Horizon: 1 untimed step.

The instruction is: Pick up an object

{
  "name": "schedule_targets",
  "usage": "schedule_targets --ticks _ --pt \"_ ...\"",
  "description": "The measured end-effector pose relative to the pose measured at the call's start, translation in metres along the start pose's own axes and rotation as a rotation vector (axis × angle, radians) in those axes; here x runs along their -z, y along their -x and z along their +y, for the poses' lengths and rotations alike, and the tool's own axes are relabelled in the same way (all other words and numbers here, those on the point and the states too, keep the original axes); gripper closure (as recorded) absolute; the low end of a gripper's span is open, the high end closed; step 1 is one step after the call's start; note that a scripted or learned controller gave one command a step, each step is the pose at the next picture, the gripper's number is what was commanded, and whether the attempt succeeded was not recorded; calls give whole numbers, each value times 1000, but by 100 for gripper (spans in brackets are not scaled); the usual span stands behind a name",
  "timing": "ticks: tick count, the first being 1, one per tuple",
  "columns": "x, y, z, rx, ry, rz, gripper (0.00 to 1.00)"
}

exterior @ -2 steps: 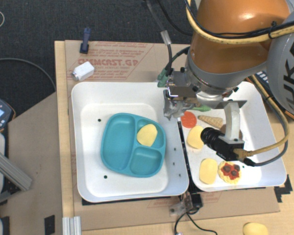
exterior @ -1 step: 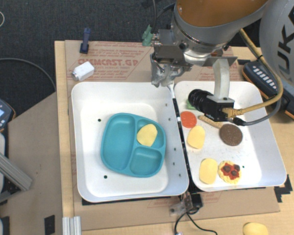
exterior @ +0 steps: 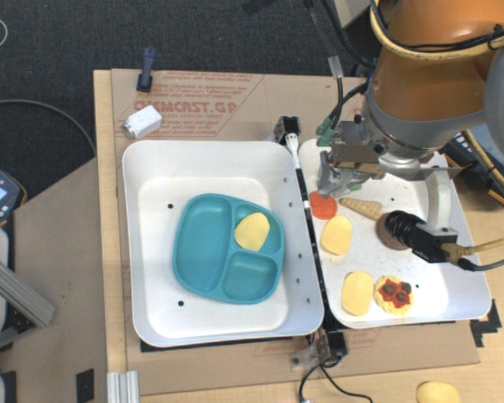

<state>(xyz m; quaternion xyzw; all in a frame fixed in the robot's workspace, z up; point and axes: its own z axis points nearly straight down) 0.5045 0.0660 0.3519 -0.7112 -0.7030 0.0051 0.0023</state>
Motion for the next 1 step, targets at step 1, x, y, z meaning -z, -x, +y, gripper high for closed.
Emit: schedule_targets --ticks 1 --pt "119 -27 -27 16 25 9 100"
